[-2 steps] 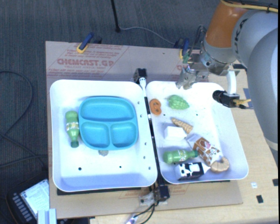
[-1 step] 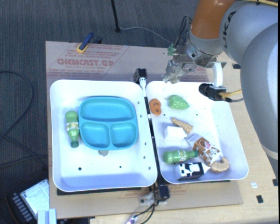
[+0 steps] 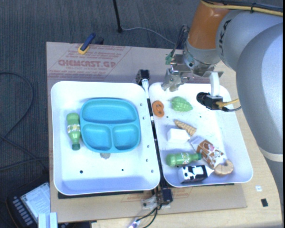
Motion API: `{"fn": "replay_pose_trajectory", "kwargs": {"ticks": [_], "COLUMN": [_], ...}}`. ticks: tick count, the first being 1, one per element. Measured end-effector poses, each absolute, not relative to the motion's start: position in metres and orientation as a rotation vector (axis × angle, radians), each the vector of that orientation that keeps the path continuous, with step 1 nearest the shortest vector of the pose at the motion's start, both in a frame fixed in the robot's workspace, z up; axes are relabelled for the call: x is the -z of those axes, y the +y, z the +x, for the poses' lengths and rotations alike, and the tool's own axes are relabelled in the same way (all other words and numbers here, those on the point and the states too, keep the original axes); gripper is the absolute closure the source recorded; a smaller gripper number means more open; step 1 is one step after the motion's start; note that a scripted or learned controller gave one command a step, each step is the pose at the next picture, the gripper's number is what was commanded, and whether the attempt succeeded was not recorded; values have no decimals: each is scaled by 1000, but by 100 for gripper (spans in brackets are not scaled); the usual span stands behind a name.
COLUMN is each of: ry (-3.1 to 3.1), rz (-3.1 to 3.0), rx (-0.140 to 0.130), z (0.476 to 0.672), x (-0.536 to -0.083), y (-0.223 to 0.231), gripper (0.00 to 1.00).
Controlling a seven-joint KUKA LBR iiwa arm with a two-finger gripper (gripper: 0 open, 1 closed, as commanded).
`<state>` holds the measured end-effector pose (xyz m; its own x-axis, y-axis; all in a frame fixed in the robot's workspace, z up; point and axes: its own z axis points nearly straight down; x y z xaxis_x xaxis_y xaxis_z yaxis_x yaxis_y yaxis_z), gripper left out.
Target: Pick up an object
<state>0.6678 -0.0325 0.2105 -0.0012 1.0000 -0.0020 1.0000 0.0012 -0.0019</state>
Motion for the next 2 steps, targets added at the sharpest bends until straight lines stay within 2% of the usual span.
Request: {"fn": "replay_pose_trajectory", "kwargs": {"ticks": [1,2], "ry": [2219,2218], "rz": [2223,2223], "rx": [6,4], "z": [601,543], "x": [-185,-199], "y": [-98,-182], "gripper": [100,100]}}
